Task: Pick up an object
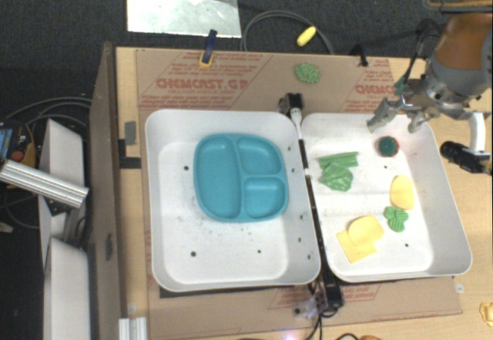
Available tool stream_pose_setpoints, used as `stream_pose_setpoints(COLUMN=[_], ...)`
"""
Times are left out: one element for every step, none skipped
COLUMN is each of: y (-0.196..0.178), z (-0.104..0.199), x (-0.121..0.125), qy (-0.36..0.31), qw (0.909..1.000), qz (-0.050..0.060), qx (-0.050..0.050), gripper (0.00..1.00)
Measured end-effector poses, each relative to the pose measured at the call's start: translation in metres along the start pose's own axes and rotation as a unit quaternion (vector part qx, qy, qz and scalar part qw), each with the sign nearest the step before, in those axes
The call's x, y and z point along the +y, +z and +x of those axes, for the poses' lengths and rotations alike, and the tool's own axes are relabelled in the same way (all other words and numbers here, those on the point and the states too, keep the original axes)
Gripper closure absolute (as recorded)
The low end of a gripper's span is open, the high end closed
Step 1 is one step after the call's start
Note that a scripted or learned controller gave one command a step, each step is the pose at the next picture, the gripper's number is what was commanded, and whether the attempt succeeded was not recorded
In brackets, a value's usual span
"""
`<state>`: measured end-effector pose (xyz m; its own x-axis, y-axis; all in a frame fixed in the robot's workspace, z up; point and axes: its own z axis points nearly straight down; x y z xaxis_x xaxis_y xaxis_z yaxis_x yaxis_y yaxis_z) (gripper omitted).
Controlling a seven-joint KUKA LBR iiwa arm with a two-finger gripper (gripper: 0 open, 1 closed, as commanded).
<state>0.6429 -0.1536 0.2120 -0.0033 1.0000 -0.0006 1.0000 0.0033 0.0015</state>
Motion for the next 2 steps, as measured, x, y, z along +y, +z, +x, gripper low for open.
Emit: stream_pose_setpoints(y=[0.135, 0.116], z=[-0.034, -0.033], x=[0.01, 0.014], qy=[0.002, 0.0], qw=[1.0, 1.0], qz=[0.004, -0.002], qx=[0.0, -0.001], gripper=[0.0, 1.0])
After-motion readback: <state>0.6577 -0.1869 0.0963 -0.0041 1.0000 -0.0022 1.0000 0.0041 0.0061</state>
